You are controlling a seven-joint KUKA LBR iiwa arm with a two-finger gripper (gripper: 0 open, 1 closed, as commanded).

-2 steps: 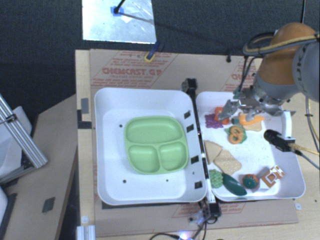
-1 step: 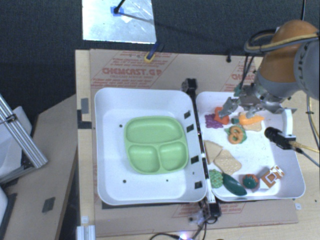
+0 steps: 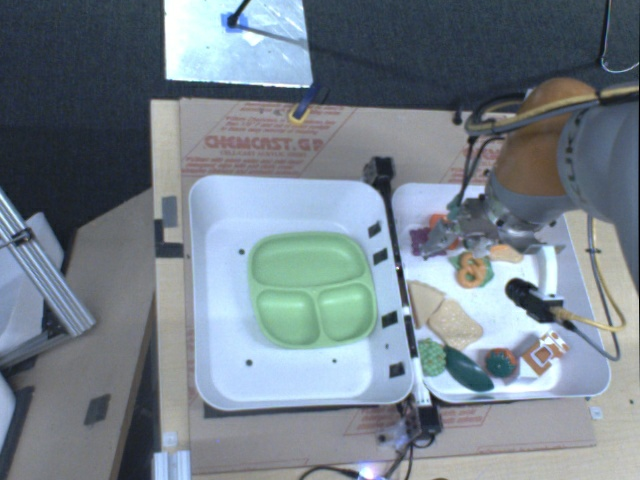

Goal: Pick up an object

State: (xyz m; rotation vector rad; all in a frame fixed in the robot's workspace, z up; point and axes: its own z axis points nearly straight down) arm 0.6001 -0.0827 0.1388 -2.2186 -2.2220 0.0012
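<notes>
Red print on the cardboard sheet [image 3: 268,136] at twelve o'clock reads "CHEMCAST"; the left bin [image 3: 215,218] holds a smooth green three-part tray [image 3: 311,288]; the right bin [image 3: 585,368] holds small toy foods [image 3: 455,320]; the gripper [image 3: 447,236] hovers at its ten o'clock, its jaws' state impossible to tell.

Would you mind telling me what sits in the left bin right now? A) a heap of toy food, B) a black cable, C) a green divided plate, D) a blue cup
C: the green divided plate lies in the middle of the left bin, while the toy food pieces, such as the bread slice, lie in the right bin.
</notes>
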